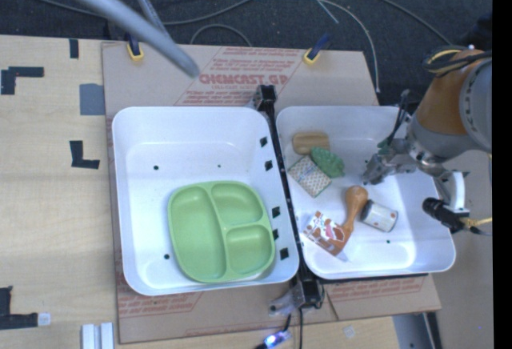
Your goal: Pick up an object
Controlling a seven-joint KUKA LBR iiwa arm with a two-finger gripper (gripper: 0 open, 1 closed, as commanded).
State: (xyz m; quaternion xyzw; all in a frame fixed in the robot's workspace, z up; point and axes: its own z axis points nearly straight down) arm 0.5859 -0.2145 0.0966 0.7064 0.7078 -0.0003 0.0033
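Note:
The right bin point(416, 259) holds several small objects. A tan block point(310, 142) lies at the back, with a green lump point(327, 162) and a checkered pad point(308, 177) just in front of it. An orange-brown wooden piece point(352, 208) lies slantwise in the middle, its lower end on a red and white packet point(322, 232). A small white cylinder point(379, 217) rests to its right. My gripper point(376, 171) hangs low over the right half of this bin, above and slightly right of the wooden piece's top end. I see nothing held in it.
The left bin point(136, 147) contains a green divided plate point(222, 230). A black divider point(276, 171) runs between the bins. The grey arm with its orange band point(444, 103) comes in over the right bin's right wall. Cables lie on the dark floor behind the bench.

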